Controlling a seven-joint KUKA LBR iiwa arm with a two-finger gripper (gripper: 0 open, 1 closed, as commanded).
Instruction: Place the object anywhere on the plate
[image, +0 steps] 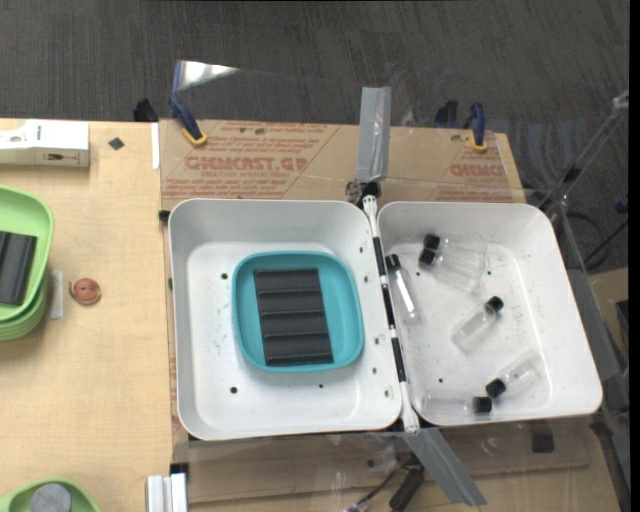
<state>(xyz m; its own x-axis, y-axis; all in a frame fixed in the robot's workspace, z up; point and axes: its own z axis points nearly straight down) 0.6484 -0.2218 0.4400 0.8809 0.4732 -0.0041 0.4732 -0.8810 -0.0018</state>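
Behind, "CHEMCAST GP" cardboard (330, 160).

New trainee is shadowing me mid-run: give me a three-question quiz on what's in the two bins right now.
1. True or false: the teal plate sits in the left bin.
2. Which bin holds the clear vials with black caps: A) left, B) right?
3. Fill in: the dark ridged block lies on the ____.

Key: 1 true; 2 B, the right bin; 3 plate.
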